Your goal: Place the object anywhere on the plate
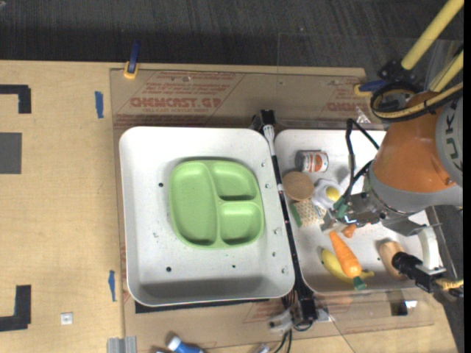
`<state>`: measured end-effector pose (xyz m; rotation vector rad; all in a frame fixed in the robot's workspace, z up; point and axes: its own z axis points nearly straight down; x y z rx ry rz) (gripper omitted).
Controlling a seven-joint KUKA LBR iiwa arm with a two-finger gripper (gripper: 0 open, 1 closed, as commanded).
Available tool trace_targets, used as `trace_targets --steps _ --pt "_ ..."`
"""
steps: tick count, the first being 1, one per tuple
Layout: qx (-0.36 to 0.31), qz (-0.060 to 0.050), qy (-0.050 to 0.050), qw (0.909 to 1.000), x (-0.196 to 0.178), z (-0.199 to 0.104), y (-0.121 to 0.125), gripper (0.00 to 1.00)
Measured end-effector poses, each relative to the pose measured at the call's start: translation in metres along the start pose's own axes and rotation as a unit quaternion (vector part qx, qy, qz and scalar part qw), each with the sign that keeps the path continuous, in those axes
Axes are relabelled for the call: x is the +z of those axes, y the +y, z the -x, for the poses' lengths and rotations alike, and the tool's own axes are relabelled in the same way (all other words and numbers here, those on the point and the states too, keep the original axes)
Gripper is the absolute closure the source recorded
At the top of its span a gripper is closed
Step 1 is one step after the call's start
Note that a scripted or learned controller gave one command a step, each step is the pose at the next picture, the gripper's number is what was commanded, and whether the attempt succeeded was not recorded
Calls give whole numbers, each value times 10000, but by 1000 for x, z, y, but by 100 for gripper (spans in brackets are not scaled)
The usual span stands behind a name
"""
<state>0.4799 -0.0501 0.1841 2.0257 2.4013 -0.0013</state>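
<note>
Camera view: two-finger gripper (pixel 346 215) sits low in the right white bin (pixel 368 285), right above the orange plastic toy carrot (pixel 344 251); can't tell its state. Looks like pick stage, so come straight down on carrot mid-body, w/ yellow banana (pixel 333 265) touching alongside. Green three-compartment plastic plate (pixel 193 204) lies in left bin (pixel 143 197), open all round; lift over the centre divider.
</note>
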Motion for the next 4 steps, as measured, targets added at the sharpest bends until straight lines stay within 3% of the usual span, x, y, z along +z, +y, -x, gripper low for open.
trace_targets --steps 1,2,3,4 --pt "1072 8 2 9942 -79 -52 18 100" --pt "1107 6 6 9939 -96 -119 57 100" --pt "2681 1 3 9634 -103 -223 93 100" --pt "2696 1 -7 9630 -103 -221 93 0"
